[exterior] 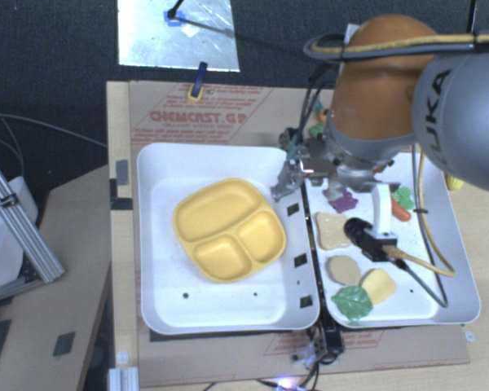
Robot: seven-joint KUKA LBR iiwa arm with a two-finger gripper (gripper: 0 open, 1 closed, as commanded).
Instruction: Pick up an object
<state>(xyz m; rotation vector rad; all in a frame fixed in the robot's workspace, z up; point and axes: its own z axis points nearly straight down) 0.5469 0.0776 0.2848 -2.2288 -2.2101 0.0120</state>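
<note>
The right bin [460, 287] holds several toy food pieces. A purple piece [343, 199] lies just under my gripper [345, 184], which hangs low over the bin's upper left part, largely hidden by the wrist. Below it lie a pale toast slice [332, 230], a tan round piece [342, 268], a yellow wedge [379, 284] and a green leafy piece [353, 301]. A white stick [381, 206] and an orange-and-green piece [402, 205] lie to the right. I see nothing between the gripper and any piece.
The left bin [159, 300] holds a yellow divided tray [228, 228]. The divider wall [310, 259] between the bins runs just left of the gripper. The big arm covers the right bin's upper part. A small green piece [317, 129] peeks out by the wrist.
</note>
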